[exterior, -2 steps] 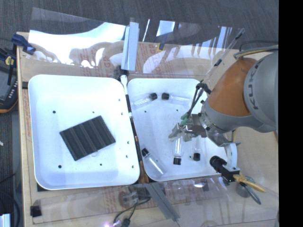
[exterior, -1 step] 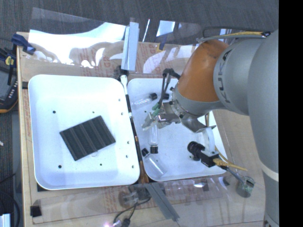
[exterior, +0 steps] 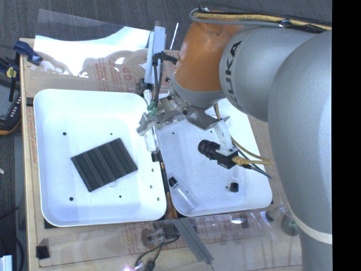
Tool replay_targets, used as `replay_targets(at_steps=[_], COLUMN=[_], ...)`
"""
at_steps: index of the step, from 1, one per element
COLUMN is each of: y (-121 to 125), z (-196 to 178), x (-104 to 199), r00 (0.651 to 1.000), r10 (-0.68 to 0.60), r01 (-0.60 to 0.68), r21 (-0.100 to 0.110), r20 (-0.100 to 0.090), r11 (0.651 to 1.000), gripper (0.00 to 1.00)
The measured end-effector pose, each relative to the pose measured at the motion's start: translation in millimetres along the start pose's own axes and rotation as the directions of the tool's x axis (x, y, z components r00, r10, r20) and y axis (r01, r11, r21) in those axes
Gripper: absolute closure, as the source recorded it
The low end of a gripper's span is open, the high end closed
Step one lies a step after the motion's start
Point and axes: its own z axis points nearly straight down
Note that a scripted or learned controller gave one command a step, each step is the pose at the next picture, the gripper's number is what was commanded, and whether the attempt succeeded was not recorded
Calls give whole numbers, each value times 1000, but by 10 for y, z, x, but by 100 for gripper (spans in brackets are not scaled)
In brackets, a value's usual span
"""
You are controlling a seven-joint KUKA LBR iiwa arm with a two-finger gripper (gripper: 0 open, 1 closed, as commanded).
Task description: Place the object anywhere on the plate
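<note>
I cannot tell whether the end effector (exterior: 150, 130) is open or closed; the dark ridged plate (exterior: 104, 164) lies below-left of it.

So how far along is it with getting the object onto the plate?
Done: nothing visible, the dark ribbed plate in the left bin is bare. In hand: the gripper hangs above the edge where both bins meet; whether it carries anything, I cannot tell. Left: setting an object on the plate.
</note>
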Motion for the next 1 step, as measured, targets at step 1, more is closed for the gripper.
replay_targets(at_steps=[1], y=[-294], z=[-953], x=[711], r00=[1000], r10=[8], r01=[-8], r21=[-4], r20=[0], r11=[1000], gripper=[100])
